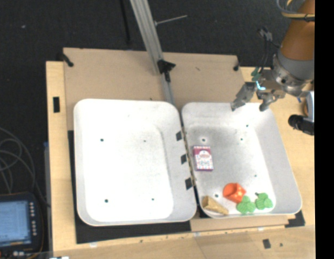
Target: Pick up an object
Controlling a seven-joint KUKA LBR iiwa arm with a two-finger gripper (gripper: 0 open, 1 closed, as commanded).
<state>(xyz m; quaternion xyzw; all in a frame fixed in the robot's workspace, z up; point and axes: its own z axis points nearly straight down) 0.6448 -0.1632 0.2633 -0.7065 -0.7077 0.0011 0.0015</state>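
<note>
Grey arm poised over far corner of right bin, objects untouched

Grey and orange, the arm I am running from afar reaches in from the right of the camera view; its gripper hangs above the far right corner of the right bin, fingers spread apart with nothing between them; one finger angles toward the bin's back rim and the other sits just to its right; I see the candidates for picking well apart from the tool, gathered toward the near side of that same bin; a small purple-and-white box lies flat close to the bin's left wall, about midway along it; nearer the front rim sit three pieces of toy food; an orange-red piece rests just beside a green leafy piece, which lies to its right against the near corner; a tan wedge lies left of them at the front edge, close to but apart from the orange-red piece; the left bin sits alongside, the two joined along their shared edge by dark clips; both rest on a pale wooden bench; a metal rail slants down from the top of the frame to the gap between the bins; a handheld screen glows at the lower left, beside loose cables on the dark floor
</note>
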